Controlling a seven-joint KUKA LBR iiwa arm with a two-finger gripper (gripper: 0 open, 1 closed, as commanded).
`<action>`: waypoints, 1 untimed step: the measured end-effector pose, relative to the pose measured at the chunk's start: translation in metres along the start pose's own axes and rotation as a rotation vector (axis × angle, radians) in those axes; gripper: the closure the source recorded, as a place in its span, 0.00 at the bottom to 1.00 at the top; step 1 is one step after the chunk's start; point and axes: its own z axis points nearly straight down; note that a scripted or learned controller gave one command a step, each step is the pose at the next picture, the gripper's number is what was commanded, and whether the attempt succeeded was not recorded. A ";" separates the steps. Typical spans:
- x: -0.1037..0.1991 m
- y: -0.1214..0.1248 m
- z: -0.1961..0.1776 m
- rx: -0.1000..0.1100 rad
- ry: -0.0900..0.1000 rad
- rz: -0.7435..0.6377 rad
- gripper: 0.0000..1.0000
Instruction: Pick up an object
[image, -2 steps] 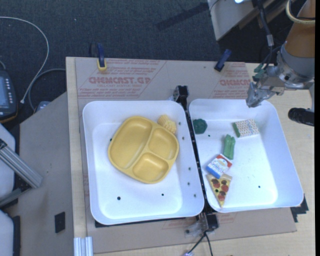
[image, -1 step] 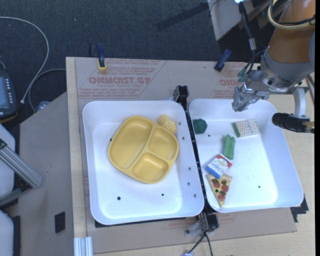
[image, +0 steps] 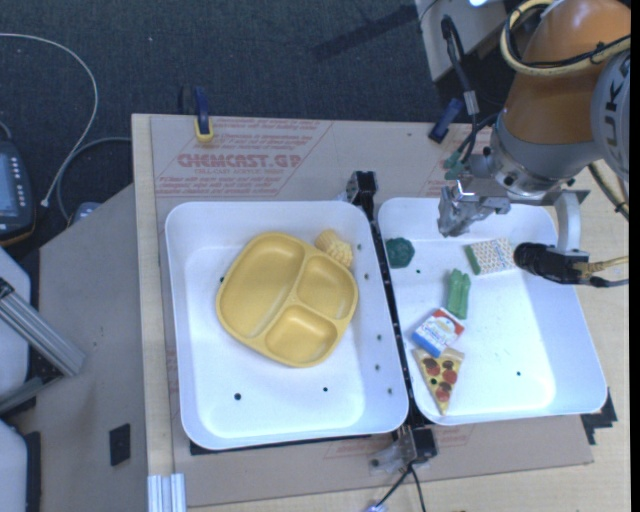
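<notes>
Pizza slice (image: 440, 376) lies at the right bin's (image: 560, 385) front, a carton (image: 438, 330) and green block (image: 458, 293) behind it. Gripper (image: 458, 217) hangs over the back rim, arm reaching in from upper right; finger state unclear.

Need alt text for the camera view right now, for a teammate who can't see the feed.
The gripper hangs over the far edge of the right bin, above a dark green lump, a green block, a speckled pad, a small carton and a toy pizza slice. The left bin holds a yellow divided plate.
</notes>
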 end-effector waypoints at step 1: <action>0.054 -0.019 0.020 0.002 0.000 -0.001 1.00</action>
